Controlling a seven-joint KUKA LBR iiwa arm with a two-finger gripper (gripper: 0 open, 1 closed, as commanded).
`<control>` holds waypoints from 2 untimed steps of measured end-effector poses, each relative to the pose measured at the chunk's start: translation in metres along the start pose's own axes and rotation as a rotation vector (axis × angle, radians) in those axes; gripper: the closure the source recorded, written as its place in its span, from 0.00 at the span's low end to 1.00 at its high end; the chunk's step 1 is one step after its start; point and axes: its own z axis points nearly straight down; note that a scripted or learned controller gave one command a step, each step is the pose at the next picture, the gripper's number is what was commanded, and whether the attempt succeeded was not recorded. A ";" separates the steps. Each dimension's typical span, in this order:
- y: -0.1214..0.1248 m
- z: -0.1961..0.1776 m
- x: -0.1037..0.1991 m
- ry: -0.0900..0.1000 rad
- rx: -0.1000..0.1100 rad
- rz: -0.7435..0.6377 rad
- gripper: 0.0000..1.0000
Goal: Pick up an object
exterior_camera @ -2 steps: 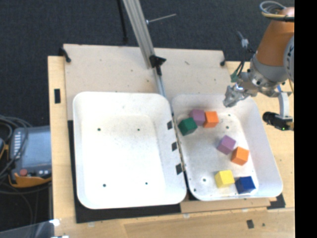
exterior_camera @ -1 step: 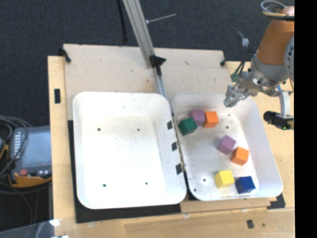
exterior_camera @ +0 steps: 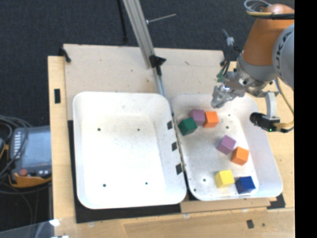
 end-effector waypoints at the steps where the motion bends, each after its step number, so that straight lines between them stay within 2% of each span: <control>1: -0.014 0.008 0.050 0.000 0.002 0.001 1.00; 2: -0.025 -0.001 0.092 0.000 0.002 0.000 1.00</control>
